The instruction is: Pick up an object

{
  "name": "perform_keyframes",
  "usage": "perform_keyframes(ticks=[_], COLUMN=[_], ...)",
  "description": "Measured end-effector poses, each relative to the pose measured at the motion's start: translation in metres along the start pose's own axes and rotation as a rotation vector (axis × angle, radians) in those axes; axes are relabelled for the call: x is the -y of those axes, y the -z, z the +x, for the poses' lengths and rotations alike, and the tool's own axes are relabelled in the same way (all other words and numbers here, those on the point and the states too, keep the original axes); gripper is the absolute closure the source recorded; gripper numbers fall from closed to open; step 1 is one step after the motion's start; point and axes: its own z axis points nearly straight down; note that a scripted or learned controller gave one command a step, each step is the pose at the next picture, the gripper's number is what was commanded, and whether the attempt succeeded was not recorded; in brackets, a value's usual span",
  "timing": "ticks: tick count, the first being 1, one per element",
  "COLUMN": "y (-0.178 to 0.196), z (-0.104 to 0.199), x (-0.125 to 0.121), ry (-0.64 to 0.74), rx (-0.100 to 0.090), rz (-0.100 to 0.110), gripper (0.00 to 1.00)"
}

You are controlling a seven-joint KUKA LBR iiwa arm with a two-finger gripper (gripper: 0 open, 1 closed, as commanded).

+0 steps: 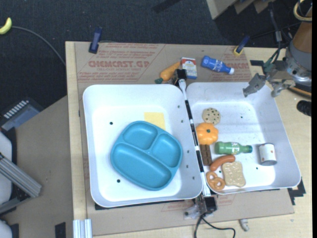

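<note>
The right bin [277, 123] holds a chocolate-chip cookie [211, 115], an orange pumpkin-like toy [206, 133], a green bottle [233, 148] lying on its side, a silver can [267, 153], a sausage [221, 161], a slice of toast [233, 174] and a pretzel [215, 181]. My gripper [263, 87] hangs over the far right corner of this bin, well behind all of these objects. Its fingers are spread open and nothing is between them.
The left bin [94, 113] holds a blue divided plate [146, 154] and a yellow cheese slice [155, 118]. Behind the bins, on the board, lie a blue bottle [217, 65], a small carton [188, 67] and a carrot [170, 71].
</note>
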Motion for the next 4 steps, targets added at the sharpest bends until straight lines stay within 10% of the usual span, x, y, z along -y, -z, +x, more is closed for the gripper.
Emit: perform_keyframes(ticks=[1,2,4], y=[-0.032,-0.062,-0.134], z=[0.044,0.094,0.095], x=[0.027,-0.018,0.089], ry=[0.001,0.001,-0.001], rx=[-0.001,-0.001,-0.001], rz=[0.002,-0.001,0.003], gripper=[0.0,0.0,0.0])
